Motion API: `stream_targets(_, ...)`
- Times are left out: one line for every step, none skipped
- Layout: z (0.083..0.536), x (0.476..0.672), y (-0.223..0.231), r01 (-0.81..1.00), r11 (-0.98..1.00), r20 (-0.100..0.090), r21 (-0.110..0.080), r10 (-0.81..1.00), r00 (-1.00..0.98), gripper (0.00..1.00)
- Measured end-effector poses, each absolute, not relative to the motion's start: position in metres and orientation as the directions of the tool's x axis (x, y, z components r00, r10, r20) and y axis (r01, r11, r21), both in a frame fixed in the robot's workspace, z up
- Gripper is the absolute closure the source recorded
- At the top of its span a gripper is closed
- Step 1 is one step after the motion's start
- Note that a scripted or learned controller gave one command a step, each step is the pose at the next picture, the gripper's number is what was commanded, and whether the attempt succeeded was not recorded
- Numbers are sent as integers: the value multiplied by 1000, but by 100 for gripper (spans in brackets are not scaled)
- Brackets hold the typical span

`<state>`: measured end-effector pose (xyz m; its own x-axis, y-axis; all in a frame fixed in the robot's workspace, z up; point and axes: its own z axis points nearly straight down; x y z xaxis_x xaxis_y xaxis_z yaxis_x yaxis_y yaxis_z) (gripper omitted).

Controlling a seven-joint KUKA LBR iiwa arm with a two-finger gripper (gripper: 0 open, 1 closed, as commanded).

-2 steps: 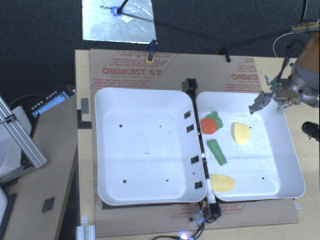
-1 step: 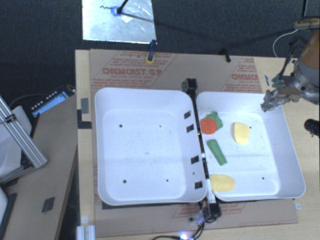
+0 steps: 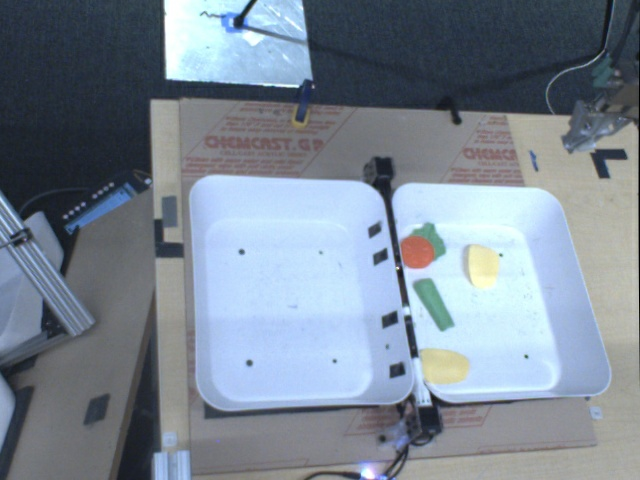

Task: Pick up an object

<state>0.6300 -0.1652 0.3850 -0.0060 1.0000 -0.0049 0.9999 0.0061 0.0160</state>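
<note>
The right white bin point(image 3: 566, 320) holds several small objects. A red round piece with a green leafy top point(image 3: 418, 251) lies near the bin's left wall. Just below it a green stick point(image 3: 434, 303) lies at a slant. A pale yellow block point(image 3: 482, 266) rests near the bin's middle. A yellow oval piece point(image 3: 444, 366) sits at the front left corner, close to the divider. All of them lie apart from one another except the red piece and its green top.
The left white bin point(image 3: 290, 298) adjoins the right one along a hinged divider point(image 3: 398, 298). Both stand on a cardboard sheet point(image 3: 260, 143). A shiny metal plate point(image 3: 238, 26) lies at the back, and a small metal fixture with cables point(image 3: 595, 120) at the far right.
</note>
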Motion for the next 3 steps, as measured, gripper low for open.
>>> stream_targets(438,518,-148,1000,1,0,5,1000,-1,100)
stream_targets(542,505,-159,1000,4,-4,14,1000,-4,100)
stream_targets(404,486,-117,1000,7,3,-9,1000,-7,100)
